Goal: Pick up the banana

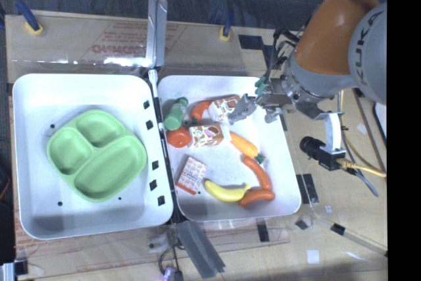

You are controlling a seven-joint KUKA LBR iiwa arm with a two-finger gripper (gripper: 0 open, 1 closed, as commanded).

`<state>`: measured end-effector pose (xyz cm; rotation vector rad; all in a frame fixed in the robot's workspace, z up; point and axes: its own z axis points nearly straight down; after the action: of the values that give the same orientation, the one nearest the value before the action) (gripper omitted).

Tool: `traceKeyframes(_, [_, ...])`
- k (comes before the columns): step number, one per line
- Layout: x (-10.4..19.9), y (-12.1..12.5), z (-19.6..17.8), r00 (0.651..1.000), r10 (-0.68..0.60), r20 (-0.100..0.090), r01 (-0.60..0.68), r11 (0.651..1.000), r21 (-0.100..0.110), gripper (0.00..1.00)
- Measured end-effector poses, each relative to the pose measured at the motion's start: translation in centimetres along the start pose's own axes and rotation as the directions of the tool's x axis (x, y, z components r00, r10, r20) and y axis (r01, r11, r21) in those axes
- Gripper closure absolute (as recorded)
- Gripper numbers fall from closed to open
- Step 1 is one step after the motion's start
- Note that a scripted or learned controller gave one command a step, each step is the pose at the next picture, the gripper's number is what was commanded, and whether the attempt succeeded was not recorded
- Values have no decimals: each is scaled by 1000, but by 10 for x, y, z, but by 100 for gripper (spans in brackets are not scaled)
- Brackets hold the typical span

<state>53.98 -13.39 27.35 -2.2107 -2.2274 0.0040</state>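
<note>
In the right-hand bin, near its front wall, the banana lies on its side, curved, with its right tip touching a red-orange sausage-shaped toy that bends around it. Just left of the banana sits a small red-and-white packet. Farther back in the same bin are a carrot, a printed carton, a tomato-red round piece and a green bottle. The left bin holds a green divided plate.

The gripper hangs over the far right part of the right bin, above the clutter there and well apart from the banana. Its two fingers appear spread, with nothing between them, so nothing is held.

By my reading this is the approach step: the banana is untouched and the grasp is not yet begun. The next move calls for carrying the wrist toward the near side of the bin until it stands over the banana's middle, turning the fingers across the fruit's short width, and descending with them parted. The risk, as I judge it, is the sausage toy pressed against the banana's right end; a closure near that tip could catch both, so the left-of-centre part of the banana looks the safer target.
</note>
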Motion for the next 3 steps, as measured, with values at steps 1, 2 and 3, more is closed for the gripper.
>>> traceKeyframes(1, [21, -50, 75, 996, 91, 0, -91, 996, 1, 0])
traceKeyframes(2, [34, -33, -6, 1000, 10, 0, -10, 1000, -3, 0])
traceKeyframes(3, [45, -63, 82, 1000, 14, 0, -14, 1000, 0, 0])
